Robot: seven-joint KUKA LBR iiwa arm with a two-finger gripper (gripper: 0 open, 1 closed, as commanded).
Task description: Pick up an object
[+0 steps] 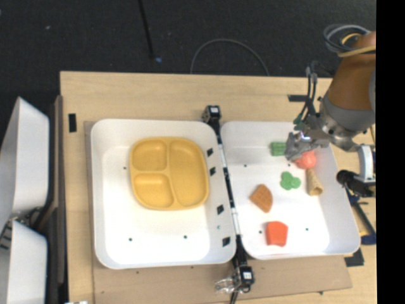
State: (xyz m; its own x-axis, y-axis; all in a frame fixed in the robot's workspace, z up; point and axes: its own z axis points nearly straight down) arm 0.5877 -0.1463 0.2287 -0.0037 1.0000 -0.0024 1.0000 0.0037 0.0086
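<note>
Your grey arm with the orange band [351, 84] reaches in over the right-hand shallow white bin [329, 239], and its two-finger gripper [297, 145] hangs low near that bin's far side. You cannot tell from this angle how far apart the fingers stand, nor whether anything sits between them.

Just beside the fingers, on the side toward the arm, lies a small round pinkish-red piece [307, 159]; the gripper body partly covers it. On the other side, toward the bin divider, a small green block [278, 149] lies close to the fingertips. Nearer the camera than the fingers you have a green clover-shaped piece [290, 182] and, beside it, a tan cone-shaped piece [314, 183]. Farther toward you lie a brown-orange wedge-like piece [261, 198] and then an orange-red blocky piece [276, 233], well apart from the fingers.

Across the divider, well away from the fingers, the left-hand white bin [114, 233] holds a yellow plastic plate with three compartments [169, 173].
</note>
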